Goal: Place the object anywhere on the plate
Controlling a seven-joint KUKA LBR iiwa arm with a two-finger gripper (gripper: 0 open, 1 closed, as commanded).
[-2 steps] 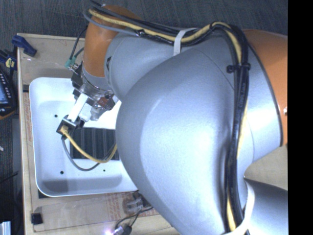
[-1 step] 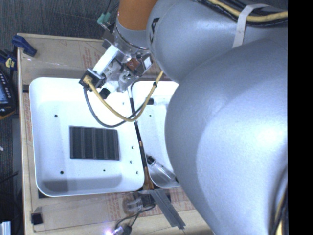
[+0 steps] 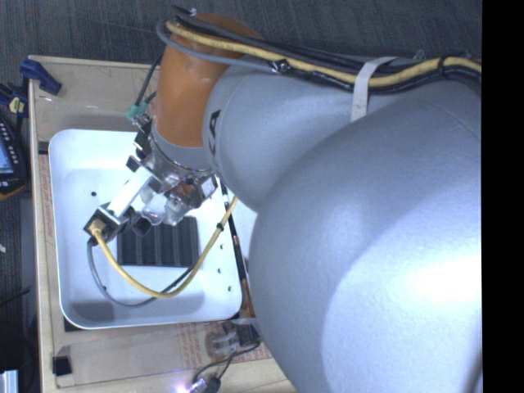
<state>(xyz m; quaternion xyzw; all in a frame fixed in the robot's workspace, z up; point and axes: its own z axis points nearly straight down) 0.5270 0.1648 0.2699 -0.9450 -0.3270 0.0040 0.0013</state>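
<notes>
1. The grey arm (image 3: 368, 219) fills the right and centre of the frame, its orange band (image 3: 184, 80) sitting at upper centre.
2. The claw (image 3: 155, 211) hangs over the left-hand white bin (image 3: 70, 162), left of centre in the frame, above a dark ribbed rectangle (image 3: 160, 244) lying on the bin floor.
3. Whether the claw is released or clenched cannot be told; the wrist hardware hides it.
4. A yellow cable (image 3: 164, 289) loops from the claw's left side across the lower part of the bin and back up toward the arm.
5. The task's object and the plate cannot be made out; the arm covers much of the wooden surface (image 3: 106, 354).
</notes>
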